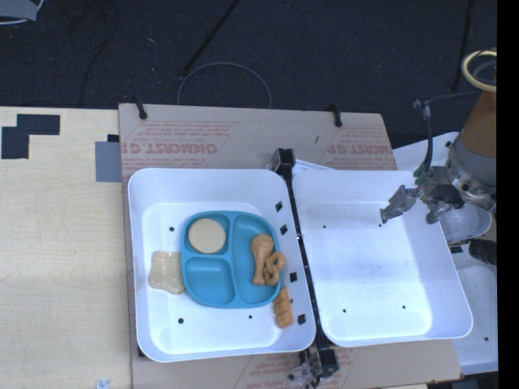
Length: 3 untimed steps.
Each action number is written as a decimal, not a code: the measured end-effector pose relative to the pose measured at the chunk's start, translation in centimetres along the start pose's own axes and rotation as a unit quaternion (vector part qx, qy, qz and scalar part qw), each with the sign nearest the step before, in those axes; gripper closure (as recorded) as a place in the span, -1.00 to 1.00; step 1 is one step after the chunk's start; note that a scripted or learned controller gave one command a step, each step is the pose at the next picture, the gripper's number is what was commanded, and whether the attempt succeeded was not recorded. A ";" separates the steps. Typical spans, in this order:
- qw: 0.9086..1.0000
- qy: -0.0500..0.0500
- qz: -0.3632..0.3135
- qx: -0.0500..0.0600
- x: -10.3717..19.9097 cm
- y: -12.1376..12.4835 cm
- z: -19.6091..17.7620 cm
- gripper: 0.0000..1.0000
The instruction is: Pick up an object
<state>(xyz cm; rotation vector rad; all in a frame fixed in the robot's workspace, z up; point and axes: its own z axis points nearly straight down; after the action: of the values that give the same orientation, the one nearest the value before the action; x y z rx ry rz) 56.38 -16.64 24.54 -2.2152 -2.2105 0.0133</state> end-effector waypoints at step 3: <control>1.000 0.000 -0.001 -0.004 0.5 -0.2 8.2 -1.00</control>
<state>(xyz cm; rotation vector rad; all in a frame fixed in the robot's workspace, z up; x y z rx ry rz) 56.04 -16.13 16.33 -2.2179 -2.2167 0.0053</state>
